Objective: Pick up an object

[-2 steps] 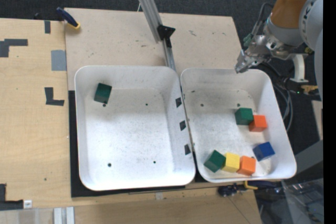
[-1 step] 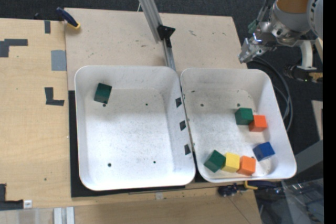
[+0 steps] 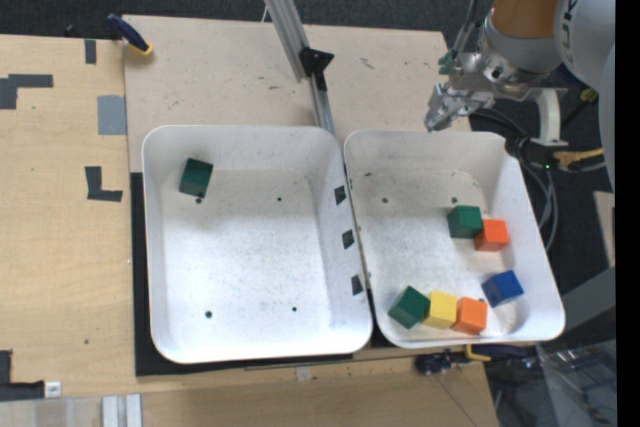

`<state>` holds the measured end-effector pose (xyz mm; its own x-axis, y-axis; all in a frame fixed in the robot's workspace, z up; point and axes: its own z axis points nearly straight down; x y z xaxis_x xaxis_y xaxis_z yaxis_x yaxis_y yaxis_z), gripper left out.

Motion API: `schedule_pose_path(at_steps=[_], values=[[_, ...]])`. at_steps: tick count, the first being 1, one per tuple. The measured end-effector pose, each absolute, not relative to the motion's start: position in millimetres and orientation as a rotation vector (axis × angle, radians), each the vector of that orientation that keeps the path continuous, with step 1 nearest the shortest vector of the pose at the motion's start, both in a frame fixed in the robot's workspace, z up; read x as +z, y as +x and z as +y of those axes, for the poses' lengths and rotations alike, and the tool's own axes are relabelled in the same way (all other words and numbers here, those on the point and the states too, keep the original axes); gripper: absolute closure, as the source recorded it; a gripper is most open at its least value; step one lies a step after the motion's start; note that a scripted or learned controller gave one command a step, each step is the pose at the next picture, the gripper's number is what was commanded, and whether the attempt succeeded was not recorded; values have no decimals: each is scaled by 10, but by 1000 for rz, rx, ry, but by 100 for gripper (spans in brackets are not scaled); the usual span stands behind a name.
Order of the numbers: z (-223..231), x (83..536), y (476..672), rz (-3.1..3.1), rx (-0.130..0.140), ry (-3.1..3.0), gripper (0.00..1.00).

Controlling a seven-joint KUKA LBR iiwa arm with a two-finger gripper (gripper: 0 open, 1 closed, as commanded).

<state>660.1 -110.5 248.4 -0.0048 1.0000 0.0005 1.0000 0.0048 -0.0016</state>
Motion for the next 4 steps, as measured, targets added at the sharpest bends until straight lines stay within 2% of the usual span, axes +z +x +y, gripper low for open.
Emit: schedule_pose_path(at_steps=[2, 4], values=[[-337, 2438, 6179, -2225, 2, -2214, 100], [458, 2385, 5610, -2224, 5, -2214, 100]])
